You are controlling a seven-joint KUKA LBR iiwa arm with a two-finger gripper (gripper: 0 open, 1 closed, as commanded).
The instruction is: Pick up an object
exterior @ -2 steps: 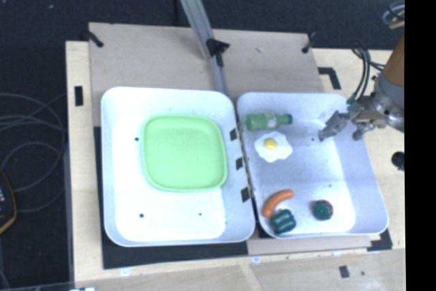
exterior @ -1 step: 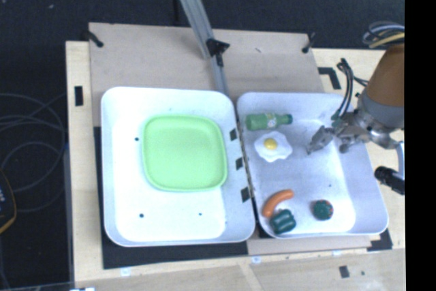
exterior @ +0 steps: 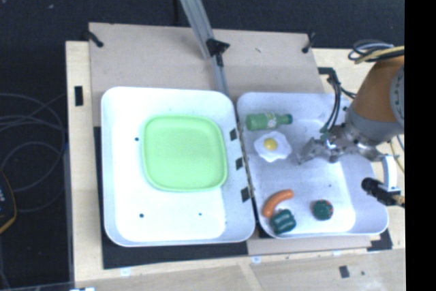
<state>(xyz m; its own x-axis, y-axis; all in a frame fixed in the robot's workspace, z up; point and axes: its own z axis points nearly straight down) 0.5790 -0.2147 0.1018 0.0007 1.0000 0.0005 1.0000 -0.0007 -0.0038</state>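
Two white bins sit side by side on the surface (exterior: 82, 167). Left bin (exterior: 122, 215) holds a green plate (exterior: 184, 152). Right bin (exterior: 368, 218) holds bottle (exterior: 268, 121), egg (exterior: 272, 147), sausage (exterior: 278, 200), pepper (exterior: 283, 221), green ball (exterior: 322, 210). Hand (exterior: 308, 153) hangs beside the egg over bare floor; whether spread or pressed together, I cannot tell.

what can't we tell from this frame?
- Grey two-finger gripper in the camera view: small and blurred over the right white bin; nothing tells whether it grips anything.
- Grey arm with orange band: cut off by the right edge.
- Small round dark green object: too small to identify.
- Green plastic bottle: label unreadable.
- Green chunky item beside the orange sausage: contact unclear.
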